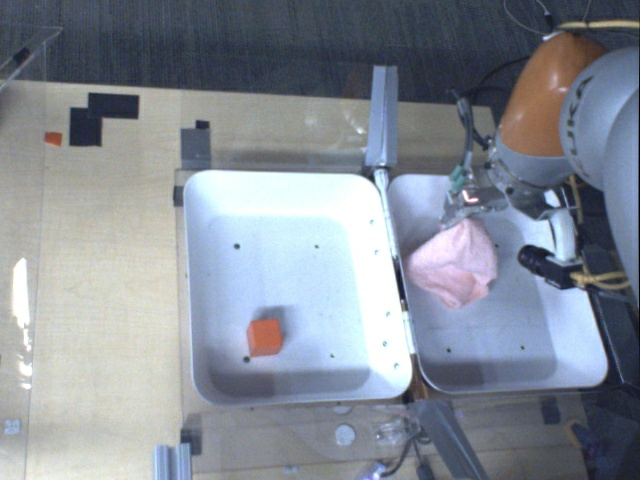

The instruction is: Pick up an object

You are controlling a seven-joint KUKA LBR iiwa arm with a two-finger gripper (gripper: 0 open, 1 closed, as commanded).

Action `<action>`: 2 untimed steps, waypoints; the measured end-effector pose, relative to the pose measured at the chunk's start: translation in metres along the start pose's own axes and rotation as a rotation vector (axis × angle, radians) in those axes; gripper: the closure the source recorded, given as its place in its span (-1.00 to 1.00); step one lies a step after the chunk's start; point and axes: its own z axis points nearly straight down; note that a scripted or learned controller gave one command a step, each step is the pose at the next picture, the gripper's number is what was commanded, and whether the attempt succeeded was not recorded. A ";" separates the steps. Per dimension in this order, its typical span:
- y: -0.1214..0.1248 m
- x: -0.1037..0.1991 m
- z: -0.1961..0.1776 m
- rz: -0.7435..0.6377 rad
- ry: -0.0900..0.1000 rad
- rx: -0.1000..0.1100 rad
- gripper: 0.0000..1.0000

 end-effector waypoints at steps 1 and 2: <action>0.000 0.000 0.000 -0.001 0.000 0.001 -1.00; -0.004 -0.036 0.091 -0.110 0.001 0.002 -1.00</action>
